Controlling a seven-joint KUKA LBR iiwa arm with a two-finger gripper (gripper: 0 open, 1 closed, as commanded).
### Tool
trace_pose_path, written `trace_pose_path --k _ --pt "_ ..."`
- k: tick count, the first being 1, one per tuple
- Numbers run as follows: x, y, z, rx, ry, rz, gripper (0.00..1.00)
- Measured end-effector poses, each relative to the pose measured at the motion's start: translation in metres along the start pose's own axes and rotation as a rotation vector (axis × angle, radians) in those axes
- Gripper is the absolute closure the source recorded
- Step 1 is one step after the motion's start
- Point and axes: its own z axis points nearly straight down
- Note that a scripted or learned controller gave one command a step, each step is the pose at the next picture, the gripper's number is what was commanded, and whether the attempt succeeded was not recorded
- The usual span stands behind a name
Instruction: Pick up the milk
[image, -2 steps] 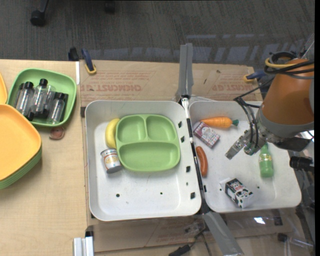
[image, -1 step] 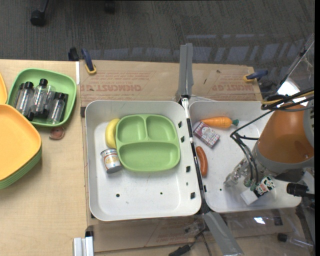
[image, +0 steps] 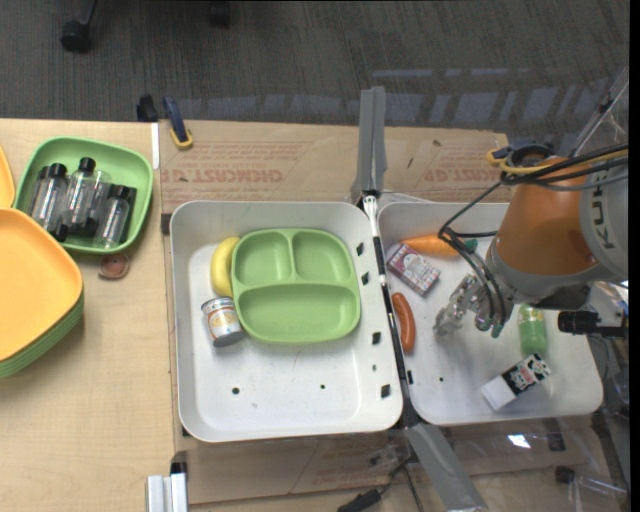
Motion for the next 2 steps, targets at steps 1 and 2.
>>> trace_pose_path --k 1,2 --pt "-0.047 0.051 -0.101 -0.001 -0.002 -0.187 1.0" --pt "-0.076 0.079 -0.1 -0.001 -0.003 -0.244 1.0"
